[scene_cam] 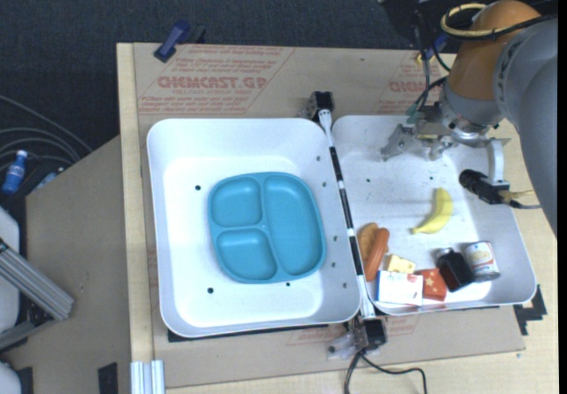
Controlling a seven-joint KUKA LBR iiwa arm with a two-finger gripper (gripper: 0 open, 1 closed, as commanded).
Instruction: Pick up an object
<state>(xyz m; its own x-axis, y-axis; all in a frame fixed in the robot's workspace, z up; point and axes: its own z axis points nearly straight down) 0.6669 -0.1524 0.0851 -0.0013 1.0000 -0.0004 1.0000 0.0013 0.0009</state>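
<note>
Nothing has been picked up yet, as far as I can see. The arm [496, 65] reaches in at the upper right of the frame, and its jaws [416, 140] hang over the upper part of the right bin [390, 131]; whether they are spread or closed I cannot tell, and nothing shows between them. The things to choose from lie lower in that bin: a banana [435, 212] near the middle, a hot dog [373, 248] by the left wall, a small can [481, 259] and a white box [400, 288] at the lower right of the frame. The left bin [177, 153] holds a blue divided plate [264, 226]. Choosing, descending, gripping and lifting all remain.
</note>
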